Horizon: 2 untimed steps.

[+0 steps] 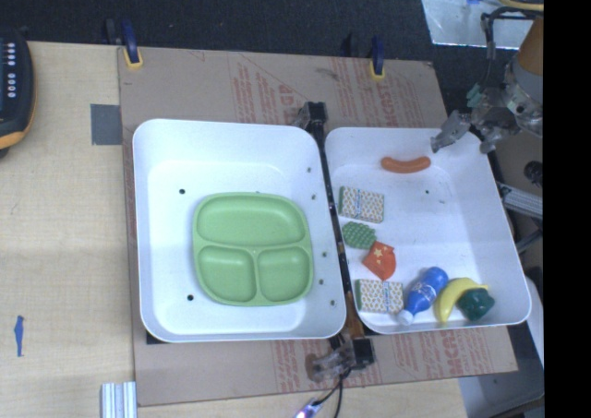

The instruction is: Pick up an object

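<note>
While the grey two-finger gripper (459,137) hangs over the far right corner of the right shallow white plastic bin (480,222), its fingers are spread apart and grasp nothing. One dark fingertip points down toward the bin's far rim; the rest of the wrist runs off to the right.

Right bin, contents:
- small orange-brown toy sausage (405,164), lying flat near the far wall, just beside the gripper but apart from it.
- green-and-tan checked rectangular packet (361,204), by the left wall.
- small dark green leaf-shaped piece (359,234), just below that packet.
- red wedge-shaped toy with a yellow mark (379,260), touching or nearly touching the green piece (hard to tell which).
- second checked rectangular packet (380,296), at the near left corner.
- blue and white plastic bottle (424,293), lying tilted, its cap end beside the second packet.
- yellow toy banana (453,297), pressed against the bottle's right side.
- dark green rounded object (477,304), touching the banana at the near right corner.

Left shallow white plastic bin (162,222): holds a pale green three-compartment plastic plate (251,247), sitting flat near the middle.

Both bins rest side by side on a brown cardboard sheet (231,84), held by clamps at its far edge, on the light wooden bench (55,241).
</note>
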Available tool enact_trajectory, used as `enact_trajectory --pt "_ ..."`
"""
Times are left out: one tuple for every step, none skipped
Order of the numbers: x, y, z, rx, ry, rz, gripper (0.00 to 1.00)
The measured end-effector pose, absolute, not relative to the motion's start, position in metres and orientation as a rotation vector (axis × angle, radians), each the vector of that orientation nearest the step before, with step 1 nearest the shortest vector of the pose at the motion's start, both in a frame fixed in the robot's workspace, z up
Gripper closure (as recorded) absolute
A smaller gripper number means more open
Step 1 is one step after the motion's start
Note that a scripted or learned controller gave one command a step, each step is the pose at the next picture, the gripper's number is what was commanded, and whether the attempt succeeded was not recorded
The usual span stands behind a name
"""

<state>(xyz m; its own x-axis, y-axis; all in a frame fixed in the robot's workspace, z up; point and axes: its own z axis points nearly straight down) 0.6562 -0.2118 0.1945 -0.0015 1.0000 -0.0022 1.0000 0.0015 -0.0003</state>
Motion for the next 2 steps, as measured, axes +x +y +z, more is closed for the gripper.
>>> enact_trajectory --pt "0.650 -0.112 0.139 2.217 2.230 -0.004 0.00" --pt "0.631 -0.203 0.103 2.221 2.225 -0.006 0.00"
